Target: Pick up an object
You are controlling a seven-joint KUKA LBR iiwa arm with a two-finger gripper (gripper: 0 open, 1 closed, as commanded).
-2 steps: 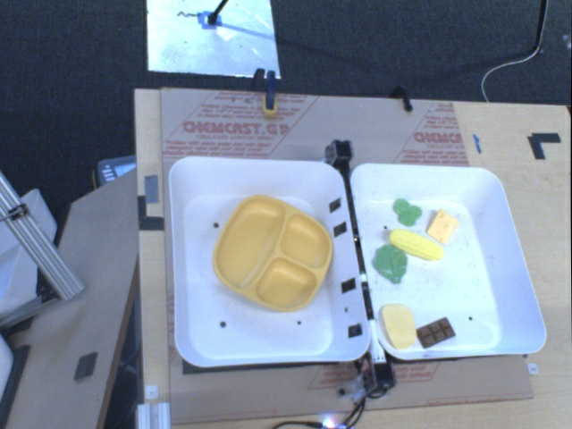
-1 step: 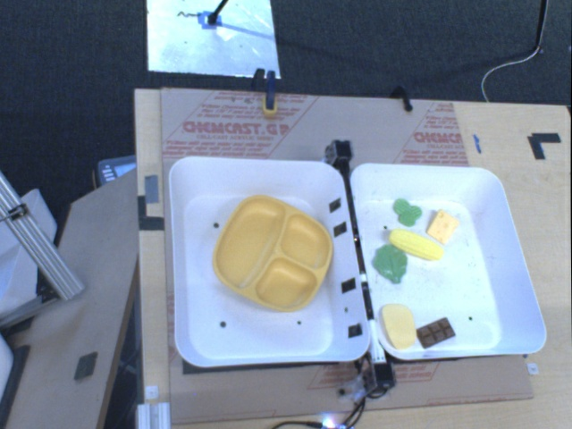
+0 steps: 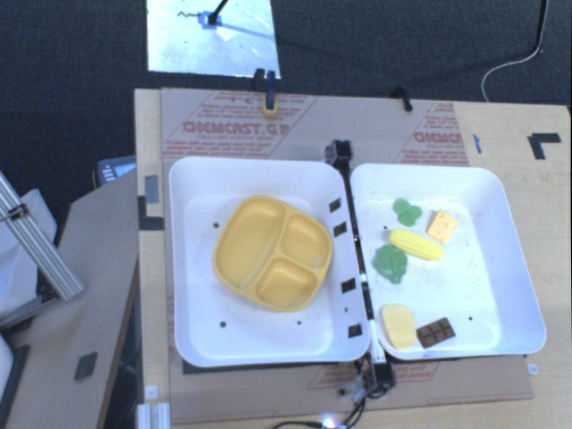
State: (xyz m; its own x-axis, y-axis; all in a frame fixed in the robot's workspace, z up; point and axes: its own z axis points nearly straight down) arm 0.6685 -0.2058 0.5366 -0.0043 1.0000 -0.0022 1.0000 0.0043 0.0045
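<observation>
Objects for picking, six toy foods, lie in the right-hand white bin (image 3: 517, 239). A green floret (image 3: 407, 211) and a cheese wedge (image 3: 442, 226) sit toward its far edge. A corn cob (image 3: 416, 245) lies just below them, with a green leafy piece (image 3: 391, 263) beside the cob near the bin's inner edge. A pale yellow piece (image 3: 399, 325) and a brown chocolate bar (image 3: 435, 332) lie side by side by the near edge.

The left-hand bin (image 3: 192, 239) holds a yellow divided tray (image 3: 273, 252) at its middle. Black clips (image 3: 340, 231) run along the seam between the bins. How the claw stands cannot be told.

Both bins rest on a red-printed brown sheet (image 3: 375, 119) covering the bench (image 3: 554, 177). Beyond it, dark carpet (image 3: 71, 52) carries a shiny metal plate (image 3: 212, 23) and a white cable (image 3: 514, 56). An aluminium bar (image 3: 36, 248) slants at the left.
</observation>
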